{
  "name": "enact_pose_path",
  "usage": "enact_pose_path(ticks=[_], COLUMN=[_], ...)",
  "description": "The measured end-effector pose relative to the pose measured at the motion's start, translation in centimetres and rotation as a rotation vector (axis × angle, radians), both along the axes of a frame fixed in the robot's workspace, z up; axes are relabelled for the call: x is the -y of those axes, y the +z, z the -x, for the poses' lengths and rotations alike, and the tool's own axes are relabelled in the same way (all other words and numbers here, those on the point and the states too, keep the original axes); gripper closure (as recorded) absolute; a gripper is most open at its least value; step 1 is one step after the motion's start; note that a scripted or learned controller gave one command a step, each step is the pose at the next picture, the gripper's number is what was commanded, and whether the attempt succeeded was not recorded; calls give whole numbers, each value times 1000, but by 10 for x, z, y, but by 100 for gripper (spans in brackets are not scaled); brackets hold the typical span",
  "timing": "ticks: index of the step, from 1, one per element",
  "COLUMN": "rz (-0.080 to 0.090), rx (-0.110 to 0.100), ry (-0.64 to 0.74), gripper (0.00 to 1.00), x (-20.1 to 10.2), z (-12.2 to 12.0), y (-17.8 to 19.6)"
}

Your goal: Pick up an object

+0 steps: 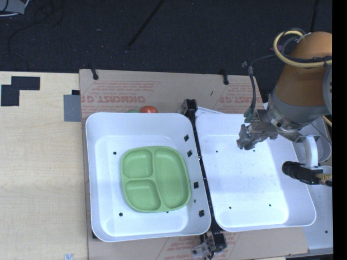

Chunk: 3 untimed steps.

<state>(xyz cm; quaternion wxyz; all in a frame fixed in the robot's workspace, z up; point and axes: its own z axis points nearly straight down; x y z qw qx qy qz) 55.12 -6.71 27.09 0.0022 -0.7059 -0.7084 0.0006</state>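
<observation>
A light green divided plate (pixel 155 178) with three compartments lies flat in the middle of the left white bin (pixel 103 145). My gripper (pixel 247 140) hangs over the upper part of the right white bin (pixel 293 213), well to the right of the plate and apart from it. I see nothing between its dark fingertips. A small red-orange object (pixel 148 110) with a bit of green beside it peeks out behind the far rim of the left bin.
A black divider with clips (pixel 196 161) runs between the two bins. A black handle-like part (pixel 301 172) juts over the right bin's right rim. Cardboard (pixel 135 93) lies under both bins, and light wood bench (pixel 38 167) extends to the left.
</observation>
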Motion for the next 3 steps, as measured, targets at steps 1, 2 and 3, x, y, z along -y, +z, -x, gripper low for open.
enact_pose_path(ticks=[1,2,3], rz=[0,0,1], rx=[-3,-1,-2], ry=[0,1,0], gripper=[100,100,100], x=[-47,-100,-141], z=[22,35,43], y=[-17,-15,-23])
